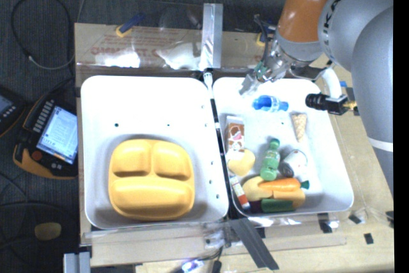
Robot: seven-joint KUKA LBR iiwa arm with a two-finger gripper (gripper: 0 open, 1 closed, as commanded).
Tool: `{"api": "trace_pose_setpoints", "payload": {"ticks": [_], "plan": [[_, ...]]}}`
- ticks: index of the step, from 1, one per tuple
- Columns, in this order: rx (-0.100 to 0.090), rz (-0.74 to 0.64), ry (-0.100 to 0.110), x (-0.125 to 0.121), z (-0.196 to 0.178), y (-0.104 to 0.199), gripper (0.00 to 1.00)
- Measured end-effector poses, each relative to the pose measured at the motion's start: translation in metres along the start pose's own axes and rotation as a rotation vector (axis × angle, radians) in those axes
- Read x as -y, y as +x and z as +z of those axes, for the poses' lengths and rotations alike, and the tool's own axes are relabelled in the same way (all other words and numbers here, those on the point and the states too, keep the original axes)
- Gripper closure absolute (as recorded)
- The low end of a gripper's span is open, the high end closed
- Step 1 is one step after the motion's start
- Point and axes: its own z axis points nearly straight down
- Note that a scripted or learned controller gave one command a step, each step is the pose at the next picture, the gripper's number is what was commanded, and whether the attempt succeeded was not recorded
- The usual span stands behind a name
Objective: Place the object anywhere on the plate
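Yellow and moulded into three compartments, the plate [152, 178] sits in the left bin [96, 99], toward its near half, with nothing resting on it. The right bin [339, 163] holds the loose things. A small blue bottle [270, 103] lies on its side near the far wall, apart from the rest. To its right, by the right wall, is a waffle cone [298, 125]. A flat printed packet [235, 133] lies against the left wall. Nearer, the things crowd together: a pale yellow rounded piece [240, 162], a green bottle [271, 160] tilted across the heap, a carrot [280, 186] lying crosswise, a dark green piece [277, 204] just near of it, and a grey-and-white round thing [295, 160] to the right of the green bottle.

The gripper [254, 82] hangs over the far left corner of the right bin, just far and left of the blue bottle, its fingers close together with nothing seen between them. The grey arm [358, 16] with its orange band [305, 9] comes in from the upper right
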Motion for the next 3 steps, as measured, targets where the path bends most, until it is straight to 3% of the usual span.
{"api": "trace_pose_setpoints", "payload": {"ticks": [1, 2, 3], "plan": [[-0.002, -0.094, -0.001, 0.002, 0.0, 0.077, 1.0], [-0.002, 0.295, 0.001, 0.012, 0.0, 0.076, 1.0], [-0.002, 0.242, -0.001, 0.002, -0.053, 0.093, 1.0]]}}
